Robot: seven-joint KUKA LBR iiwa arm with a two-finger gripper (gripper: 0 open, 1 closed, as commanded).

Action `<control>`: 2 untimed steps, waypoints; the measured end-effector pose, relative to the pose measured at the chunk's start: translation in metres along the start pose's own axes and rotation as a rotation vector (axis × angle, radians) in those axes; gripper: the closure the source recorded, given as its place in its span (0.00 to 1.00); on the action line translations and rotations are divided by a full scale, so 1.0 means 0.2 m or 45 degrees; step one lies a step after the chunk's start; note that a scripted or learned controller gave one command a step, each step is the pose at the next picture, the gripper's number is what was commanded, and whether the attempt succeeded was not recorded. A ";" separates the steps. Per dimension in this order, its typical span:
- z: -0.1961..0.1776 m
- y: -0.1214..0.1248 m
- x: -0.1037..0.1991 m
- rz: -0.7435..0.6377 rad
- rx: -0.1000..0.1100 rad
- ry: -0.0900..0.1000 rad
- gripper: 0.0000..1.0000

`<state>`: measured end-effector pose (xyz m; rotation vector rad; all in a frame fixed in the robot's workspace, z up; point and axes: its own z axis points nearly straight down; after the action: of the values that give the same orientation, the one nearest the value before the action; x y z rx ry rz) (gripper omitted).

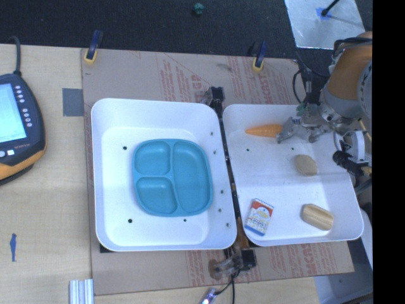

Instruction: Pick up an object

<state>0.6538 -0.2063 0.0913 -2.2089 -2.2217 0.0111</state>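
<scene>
The claw (pixel 292 132), state I cannot tell, sits just right of the carrot (pixel 264 130), probably light, stiff, smooth; grip its thick middle.

Two white bins (pixel 101 170); one blue plate (pixel 172 177); four small objects (pixel 305 164).

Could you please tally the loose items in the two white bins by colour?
Blue: 1, divided plate
Orange: 1, carrot
Tan: 2, rounded piece and bread roll
White with red and blue: 1, small carton
Total: 5
</scene>
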 end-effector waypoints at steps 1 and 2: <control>-0.01 -0.21 -0.03 0.001 -0.009 -0.003 0.00; 0.00 -0.39 -0.03 0.001 -0.009 -0.002 0.00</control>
<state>0.5748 -0.2117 0.0916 -2.2143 -2.2251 0.0054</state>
